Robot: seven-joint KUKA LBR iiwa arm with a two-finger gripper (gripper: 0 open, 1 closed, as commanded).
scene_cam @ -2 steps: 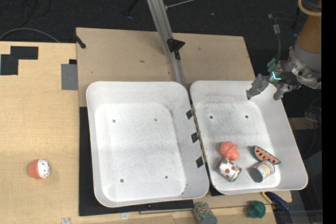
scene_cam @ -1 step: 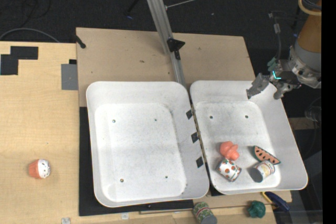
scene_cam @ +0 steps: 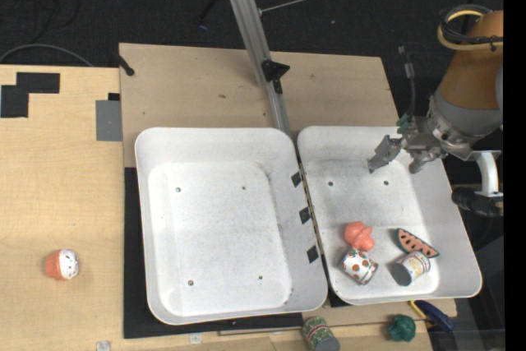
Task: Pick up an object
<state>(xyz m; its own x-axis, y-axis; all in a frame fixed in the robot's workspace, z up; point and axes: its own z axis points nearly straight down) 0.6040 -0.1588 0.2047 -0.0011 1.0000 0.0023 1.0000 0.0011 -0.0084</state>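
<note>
Pale wood bench [scene_cam: 49,168] runs under everything, with dark floor and loose cables behind it. Nearest the camera, at the bottom edge, a patterned can-like thing [scene_cam: 317,333] and a green lump [scene_cam: 402,328] are partly cut off, so I cannot name them better. On the bench at near left lies an orange-and-white ball [scene_cam: 62,265].

In the right bin [scene_cam: 460,259], four small things cluster at the near end: a spotted white cup [scene_cam: 358,266] touching a pink-orange toy [scene_cam: 358,235] behind it, a small tilted jar with a dark mouth [scene_cam: 410,268], and a watermelon-slice piece [scene_cam: 417,243] just beyond the jar. The left bin [scene_cam: 156,152] sits beside it, with black clips [scene_cam: 304,214] along the shared edge.

Farther back, my gripper [scene_cam: 397,158] hangs over the right bin's far end, fingers spread apart with nothing between them, well apart from the cluster. My wrist is cut off at the right. Beyond stands a slanted metal rail [scene_cam: 251,25].
</note>
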